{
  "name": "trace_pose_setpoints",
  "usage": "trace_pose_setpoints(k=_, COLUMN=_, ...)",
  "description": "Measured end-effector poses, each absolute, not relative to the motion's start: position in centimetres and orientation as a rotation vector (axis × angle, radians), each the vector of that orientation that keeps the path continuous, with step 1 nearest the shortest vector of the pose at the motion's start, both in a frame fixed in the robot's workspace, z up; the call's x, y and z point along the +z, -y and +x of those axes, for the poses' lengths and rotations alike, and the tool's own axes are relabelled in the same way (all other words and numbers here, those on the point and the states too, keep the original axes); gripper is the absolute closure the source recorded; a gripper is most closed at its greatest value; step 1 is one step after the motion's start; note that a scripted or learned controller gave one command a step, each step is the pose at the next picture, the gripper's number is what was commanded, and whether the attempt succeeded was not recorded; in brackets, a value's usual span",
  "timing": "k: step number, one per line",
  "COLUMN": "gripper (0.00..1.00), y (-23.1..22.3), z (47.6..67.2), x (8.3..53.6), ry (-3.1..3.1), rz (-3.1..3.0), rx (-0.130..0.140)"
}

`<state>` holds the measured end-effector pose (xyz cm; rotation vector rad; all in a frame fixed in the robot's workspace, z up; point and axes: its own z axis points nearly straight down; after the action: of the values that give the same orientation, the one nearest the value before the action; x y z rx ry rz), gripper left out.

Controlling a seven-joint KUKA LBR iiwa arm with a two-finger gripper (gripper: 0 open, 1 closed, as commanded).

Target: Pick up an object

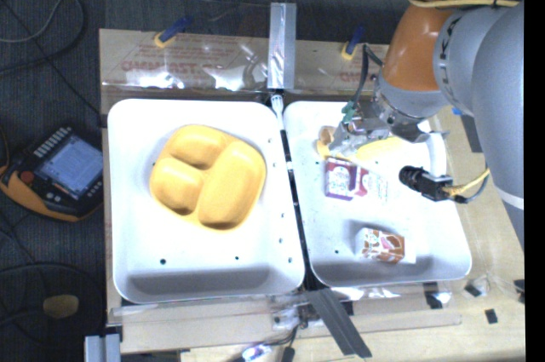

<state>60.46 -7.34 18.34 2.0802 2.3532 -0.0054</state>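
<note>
Two bins [119, 207] sit on the counter; the claw [353, 129] (grip state unclear) reaches down over a pale yellow piece [379, 149], probably needing a closing pinch next.

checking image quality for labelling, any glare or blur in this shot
Camera view: glare on the crinkled clear plastic sheet behind the bins; the shallow white right bin is bright but readable; the gripper looks slightly soft; the yellow lumpy foam object is sharp, softly shadowed.
</note>
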Motion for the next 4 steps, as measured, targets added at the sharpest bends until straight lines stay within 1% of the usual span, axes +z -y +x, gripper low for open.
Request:
trace_pose_setpoints(k=1, gripper=0.0, y=7.4, z=60.4, x=18.3, ry=-2.351, rz=2.081, rx=-0.007)
trace_pose_setpoints(k=2, gripper=0.0, y=11.7, z=58.6, x=10.0, ry=-2.343, rz=2.091, rx=-0.01)
trace_pose_setpoints(k=3, gripper=1.0, y=11.7, z=58.6, x=10.9, ry=-2.345, rz=2.091, rx=-0.012)
trace_pose_setpoints(k=4, gripper=1.0, y=14.8, z=57.7, x=11.8, ry=-2.313, rz=2.126, rx=-0.004)
